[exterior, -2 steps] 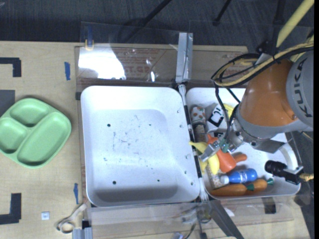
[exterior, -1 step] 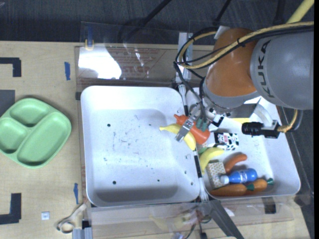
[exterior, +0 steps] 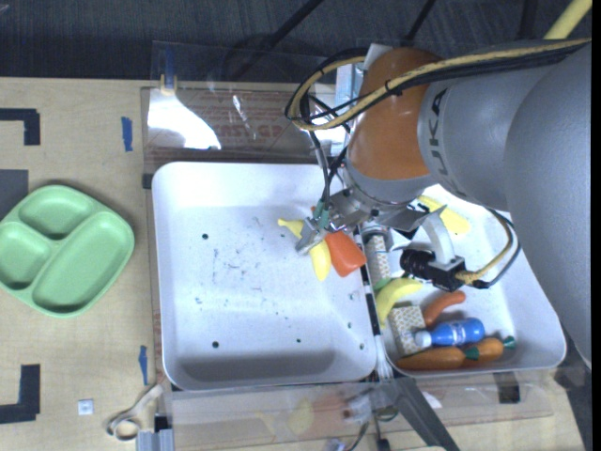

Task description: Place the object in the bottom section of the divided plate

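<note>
Jaws (exterior: 317,235): whether apart or together cannot be told. Orange-and-yellow toy (exterior: 336,254) lies just below them, touching or not unclear. Divided plate (exterior: 62,249) sits far left on desk (exterior: 75,120). Advice: confirm secure grip before lifting clear.

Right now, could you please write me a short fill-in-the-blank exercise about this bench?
1. The divided plate is coloured ____.
2. The plate lies to the ____ of both white bins in the camera view.
3. The plate has ____ sections.
4. The blue bottle lies in the ____ bin.

Missing words: green; left; three; right
</note>
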You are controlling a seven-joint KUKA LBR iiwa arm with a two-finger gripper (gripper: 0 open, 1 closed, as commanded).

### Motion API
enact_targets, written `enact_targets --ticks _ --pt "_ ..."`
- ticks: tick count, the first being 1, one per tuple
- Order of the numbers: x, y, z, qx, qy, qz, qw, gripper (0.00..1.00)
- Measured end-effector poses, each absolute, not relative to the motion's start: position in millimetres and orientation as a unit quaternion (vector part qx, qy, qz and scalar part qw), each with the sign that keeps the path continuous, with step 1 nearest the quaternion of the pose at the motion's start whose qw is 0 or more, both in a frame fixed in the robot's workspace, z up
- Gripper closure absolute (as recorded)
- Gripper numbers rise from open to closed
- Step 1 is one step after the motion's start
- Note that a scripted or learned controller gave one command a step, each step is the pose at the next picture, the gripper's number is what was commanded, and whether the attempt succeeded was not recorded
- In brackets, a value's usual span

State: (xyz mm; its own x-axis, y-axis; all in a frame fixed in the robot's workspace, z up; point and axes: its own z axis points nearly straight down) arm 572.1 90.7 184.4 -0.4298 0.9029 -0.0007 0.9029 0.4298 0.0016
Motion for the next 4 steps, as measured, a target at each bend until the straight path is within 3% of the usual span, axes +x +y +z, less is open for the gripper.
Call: enact_targets --ticks 1,2,3,4 --pt "564.8 144 199 0.513 0.858 0.0007 0.001 1.0" --pt "594.2 205 100 0.608 0.794 -0.0002 0.0 1.0" --pt "533.5 207 125 0.702 0.713 -0.0014 -0.002 1.0" --pt "619.8 220 146 0.697 0.717 -0.0002 0.0 1.0"
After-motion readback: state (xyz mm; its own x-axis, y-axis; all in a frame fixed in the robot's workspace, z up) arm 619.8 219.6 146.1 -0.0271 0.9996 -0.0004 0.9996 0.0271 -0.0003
